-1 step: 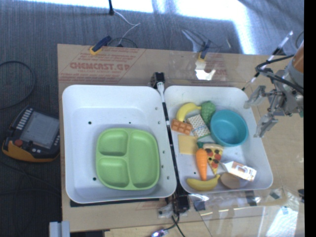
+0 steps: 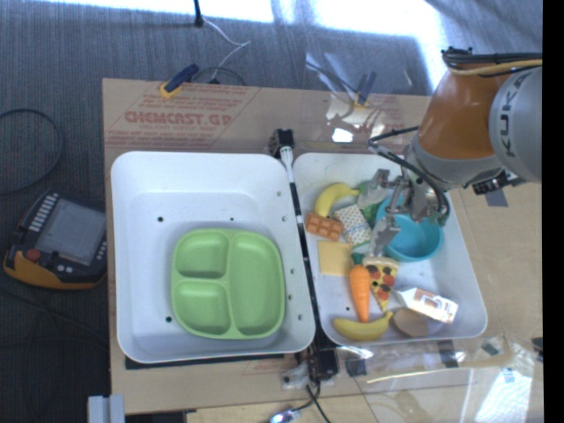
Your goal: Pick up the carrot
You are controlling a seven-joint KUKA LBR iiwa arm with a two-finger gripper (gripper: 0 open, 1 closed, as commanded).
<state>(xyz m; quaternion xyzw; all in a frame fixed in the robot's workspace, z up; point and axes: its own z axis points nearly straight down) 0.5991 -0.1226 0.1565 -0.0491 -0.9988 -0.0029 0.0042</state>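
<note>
Resting at the far left of the frame, a handheld pendant [image 2: 60,241] lies on the dark floor beside the counter [image 2: 176,122]. Next comes the left bin [image 2: 141,183], holding a green divided plate [image 2: 227,282] toward its lower middle. Right of the divider, the right bin [image 2: 467,298] is crowded: a small waffle piece [image 2: 324,227] and a yellow banana [image 2: 333,197] near its upper left, a cheese slice [image 2: 332,257] below them. The carrot [image 2: 359,292] lies lower centre in this bin, tip pointing down, touching a pizza slice [image 2: 382,280] on its right and just above a second banana [image 2: 362,328]. Farther right sits a blue bowl [image 2: 414,239]. The hand [image 2: 397,208] hangs over the bowl's left rim, well apart from the carrot; its fingers are lost among clutter, so whether they are spread is unclear.
</note>
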